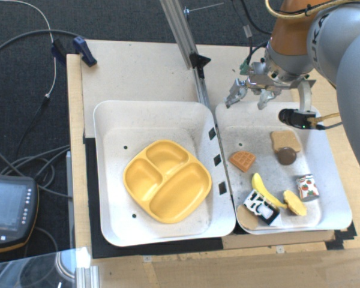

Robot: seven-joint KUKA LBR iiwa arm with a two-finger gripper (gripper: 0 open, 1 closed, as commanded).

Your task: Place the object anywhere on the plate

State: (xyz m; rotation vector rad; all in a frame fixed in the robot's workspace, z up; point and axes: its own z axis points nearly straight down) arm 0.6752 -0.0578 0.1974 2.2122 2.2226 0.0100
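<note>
Currently the gripper (247, 95) hangs empty, fingers spread wide, at 12 o'clock of the right bin (339, 185); best to descend squarely over the waffle (242, 160), then carry it to the plate (167, 180) at 9 o'clock

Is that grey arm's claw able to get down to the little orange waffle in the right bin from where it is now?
Probably yes. The claw hangs above the far edge of the right white bin, and the orange waffle piece lies by itself in the open, apart from the brown round piece and yellow banana, with nothing over it.
</note>
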